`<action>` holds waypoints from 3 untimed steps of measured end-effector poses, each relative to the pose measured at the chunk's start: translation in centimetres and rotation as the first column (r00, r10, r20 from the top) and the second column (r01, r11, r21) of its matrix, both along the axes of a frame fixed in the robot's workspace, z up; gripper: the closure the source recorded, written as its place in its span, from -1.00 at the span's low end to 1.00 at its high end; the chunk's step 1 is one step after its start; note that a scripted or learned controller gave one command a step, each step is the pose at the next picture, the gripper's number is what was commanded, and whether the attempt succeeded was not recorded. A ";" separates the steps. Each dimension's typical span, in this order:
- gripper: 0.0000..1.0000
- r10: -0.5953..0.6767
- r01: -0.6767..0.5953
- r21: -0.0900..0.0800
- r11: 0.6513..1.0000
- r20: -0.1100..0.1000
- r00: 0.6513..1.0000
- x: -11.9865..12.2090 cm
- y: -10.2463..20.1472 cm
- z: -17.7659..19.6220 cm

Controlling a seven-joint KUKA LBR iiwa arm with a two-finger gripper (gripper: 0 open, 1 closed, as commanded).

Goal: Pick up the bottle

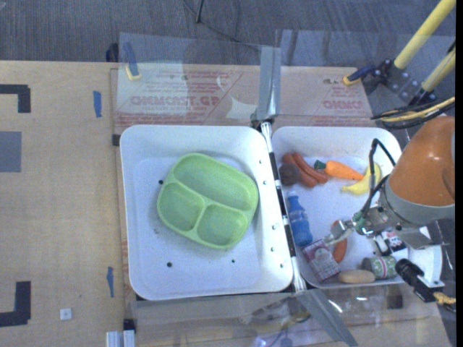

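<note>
A small blue bottle [297, 223] lies on its side along the left wall of the right bin [318, 139]. My gripper [346, 230] hangs low over the bin's front half, to the right of the bottle and apart from it. Its metal fingers point left, above an orange-red toy piece [340, 249] and a small printed packet [322, 259]. Nothing shows between the fingers.
The right bin also holds red sausages [304, 170], a carrot [341, 169], a banana [364, 183], a tan bread-like piece [357, 276] and a green can [383, 267]. The left bin [137, 215] holds a green divided plate [207, 201].
</note>
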State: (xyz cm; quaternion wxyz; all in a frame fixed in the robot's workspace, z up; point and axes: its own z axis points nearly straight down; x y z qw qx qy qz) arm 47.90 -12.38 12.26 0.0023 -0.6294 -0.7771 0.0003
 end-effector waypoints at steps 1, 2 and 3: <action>-1.00 -0.376 0.376 -0.004 0.927 0.001 0.927 4.4 7.8 6.0; -1.00 -0.354 0.354 -0.005 0.935 -0.003 0.935 0.7 16.1 5.9; -1.00 -0.223 0.223 -0.004 0.975 0.002 0.975 3.2 7.4 6.0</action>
